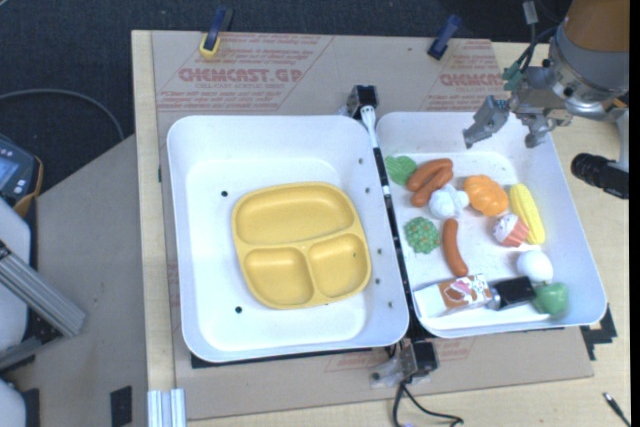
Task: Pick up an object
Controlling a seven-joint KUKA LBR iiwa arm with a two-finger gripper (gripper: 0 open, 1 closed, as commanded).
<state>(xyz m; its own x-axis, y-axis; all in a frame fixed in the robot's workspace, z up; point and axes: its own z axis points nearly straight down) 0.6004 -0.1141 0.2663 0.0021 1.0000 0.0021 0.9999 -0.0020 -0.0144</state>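
The two-finger gripper [512,127] hangs over the far edge of the right white bin [580,260], its grey fingers [484,125] spread apart with nothing between them. The toy food lies nearer and below it in that bin, apart from the fingers. Closest are a pair of brown-orange sausages [431,175] and a green leafy piece [401,169] to their left, both just on the near side of the left finger. A round orange piece [487,194] and a yellow corn cob [527,211] sit to the right, with a small white lump [445,202] between sausages and orange. Nearer still are a green broccoli floret [421,235], a single long sausage [454,246], a red-and-white piece [508,231], a white egg [535,265], a black-handled item with a red-and-white label [480,293] too small to read, and a green ball [551,298].

The left white bin [190,245] holds a yellow three-compartment plate [300,243]. The brown board [270,70] under both bins bears red print reading "CHEMCAST G.P", repeated at the far right, where the arm partly covers it.
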